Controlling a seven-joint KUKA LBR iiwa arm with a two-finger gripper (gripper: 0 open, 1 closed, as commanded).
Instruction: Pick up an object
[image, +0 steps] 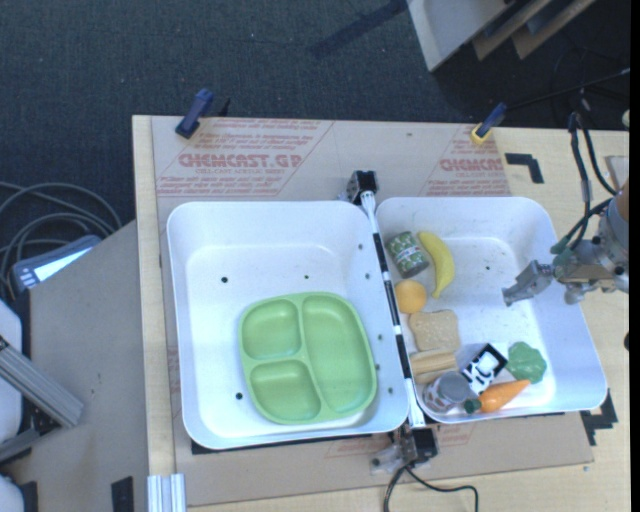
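Nothing is picked up yet. The end effector (527, 284), at the frame's right, hangs over the right white bin (520, 213); whether it is open I cannot tell, and it grips nothing. Below-left lie a yellow banana (439, 261), orange ball (410, 296) and orange carrot (503, 395). The left white bin (200, 240) holds a green divided plastic tray (305, 355).

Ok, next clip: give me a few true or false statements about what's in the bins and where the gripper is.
1. The green divided plate lies in the left bin. True.
2. The banana lies on the green plate. False: it lies in the right bin, beside a small can.
3. The gripper is over the right bin. True.
4. The carrot sits near the right bin's far edge. False: it sits at the near edge, beside the broccoli.
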